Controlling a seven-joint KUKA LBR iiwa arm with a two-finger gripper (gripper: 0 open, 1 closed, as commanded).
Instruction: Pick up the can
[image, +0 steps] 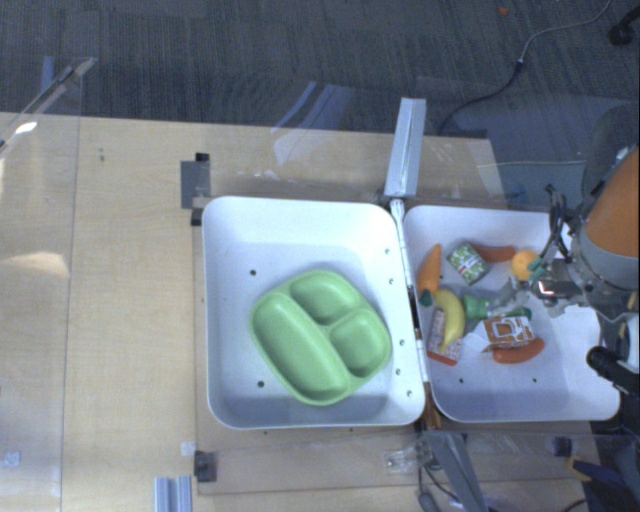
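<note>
Lying left of gripper (527, 287), can (466, 262)

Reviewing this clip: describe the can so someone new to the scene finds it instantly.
Look in the right bin, among the toy food. The can lies near the far wall, between the carrot and the orange. It alone has a green-and-white label.

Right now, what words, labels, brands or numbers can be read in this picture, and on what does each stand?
No text can be read.
Can: green and white label, print too blurred to read.
Small carton: red and white printed face, too small to read.
Red and white packet under the banana: markings illegible.
Green divided plate: no marking seen.
</note>
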